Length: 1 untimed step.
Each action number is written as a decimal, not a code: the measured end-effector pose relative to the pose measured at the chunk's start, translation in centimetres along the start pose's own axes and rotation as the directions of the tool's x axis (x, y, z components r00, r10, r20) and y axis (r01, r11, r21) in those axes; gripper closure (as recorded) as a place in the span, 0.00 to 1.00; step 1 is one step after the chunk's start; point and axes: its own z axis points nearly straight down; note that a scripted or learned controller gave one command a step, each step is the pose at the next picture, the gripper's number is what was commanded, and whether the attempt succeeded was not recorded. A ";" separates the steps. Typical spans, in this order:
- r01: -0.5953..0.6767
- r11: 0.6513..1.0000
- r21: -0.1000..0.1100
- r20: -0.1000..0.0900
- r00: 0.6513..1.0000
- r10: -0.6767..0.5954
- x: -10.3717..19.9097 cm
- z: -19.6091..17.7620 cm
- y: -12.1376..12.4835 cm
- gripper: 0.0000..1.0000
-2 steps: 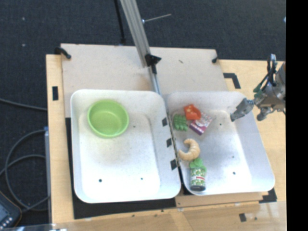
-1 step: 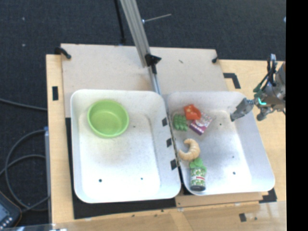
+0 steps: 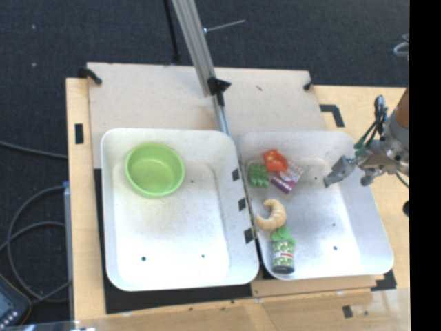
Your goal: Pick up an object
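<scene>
The jaws (image 3: 342,169) hang over the right bin (image 3: 358,254); whether clenched or released I cannot tell. Nothing is lifted yet. The objects (red toy (image 3: 275,160), croissant (image 3: 271,214), green can (image 3: 282,251)) lie well to their left, ungrasped.

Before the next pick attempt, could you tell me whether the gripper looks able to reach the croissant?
Probably yes: the gripper hangs over the right bin, and bare floor lies between it and the croissant.
</scene>
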 end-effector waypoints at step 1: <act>-0.002 1.000 0.002 -0.001 1.000 0.002 0.8 4.8 0.3 0.00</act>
